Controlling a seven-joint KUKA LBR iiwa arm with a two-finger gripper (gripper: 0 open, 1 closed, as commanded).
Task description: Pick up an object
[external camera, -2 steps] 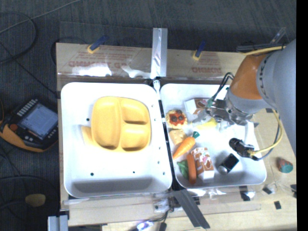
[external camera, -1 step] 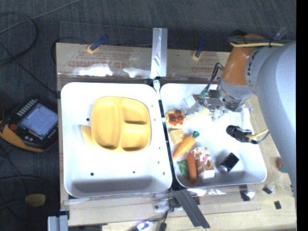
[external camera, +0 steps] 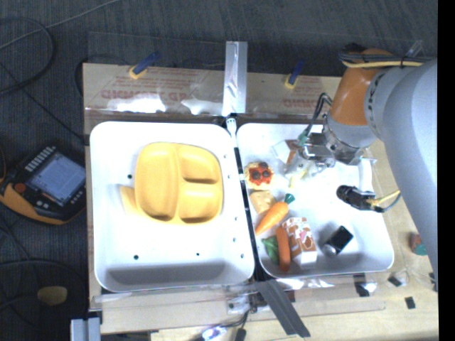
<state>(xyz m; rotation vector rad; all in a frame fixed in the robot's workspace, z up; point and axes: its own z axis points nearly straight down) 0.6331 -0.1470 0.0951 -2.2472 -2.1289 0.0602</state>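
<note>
The yellow plastic divided tray [external camera: 178,182] lies in the left white bin [external camera: 114,261]. In the right white bin [external camera: 370,236], the candidate objects, an orange plastic carrot [external camera: 272,217] and a small printed carton [external camera: 300,240], crowd together, so a grasp there risks catching both. The hand [external camera: 307,155] hangs over that bin's far part. Whether it is open or holds anything cannot be told.

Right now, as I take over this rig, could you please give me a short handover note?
Gripper: over the far part of the right bin, nothing visibly held.
Things: carrot, small carton and black object lie in the right bin; yellow divided tray lies in the left bin.
Done: no object picked.
Left: grasp one object and lift it.
</note>
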